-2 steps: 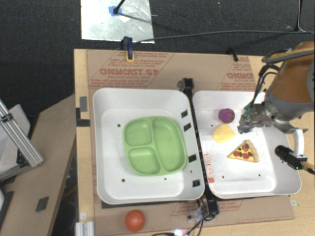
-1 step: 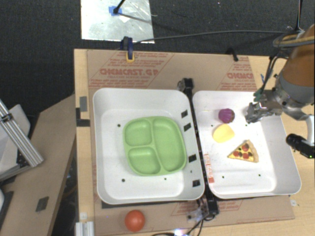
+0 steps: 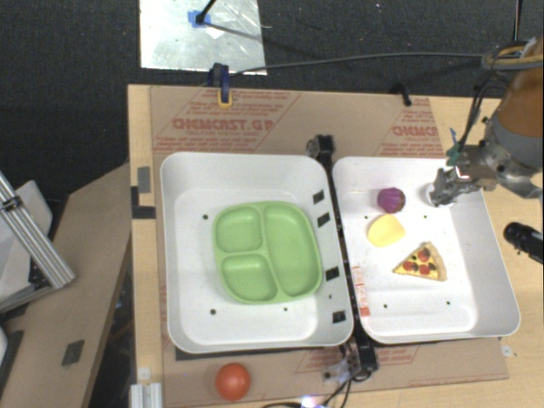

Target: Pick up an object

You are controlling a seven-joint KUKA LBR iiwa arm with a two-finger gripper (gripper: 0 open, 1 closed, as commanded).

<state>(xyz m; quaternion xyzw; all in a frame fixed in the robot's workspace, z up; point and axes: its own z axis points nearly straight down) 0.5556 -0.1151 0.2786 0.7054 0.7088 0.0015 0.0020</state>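
I read this as the approach step, with nothing picked yet. My gripper (image 3: 444, 187) hangs over the right bin (image 3: 476, 317) at about two o'clock of its floor, reaching in from the right, and I see no object between its fingers; whether they are spread or pressed together I cannot tell from this slant. Three candidates lie in that bin: a purple ball (image 3: 391, 199) at about twelve o'clock, near the gripper on its nine o'clock side but apart from it; a yellow piece (image 3: 385, 230) just beside the ball at its six o'clock; and a pizza slice (image 3: 422, 263) toward the bin's centre, at four o'clock of the yellow piece. The left bin (image 3: 183, 228) holds a green tray (image 3: 267, 252), and an orange ball (image 3: 232, 381) sits outside on the bench — neither looks like the target to me. I judge the purple ball the likeliest pick, being closest. The next move calls for shifting toward nine o'clock, centring over it, then descending — round things roll, so the fingers need to straddle it squarely.
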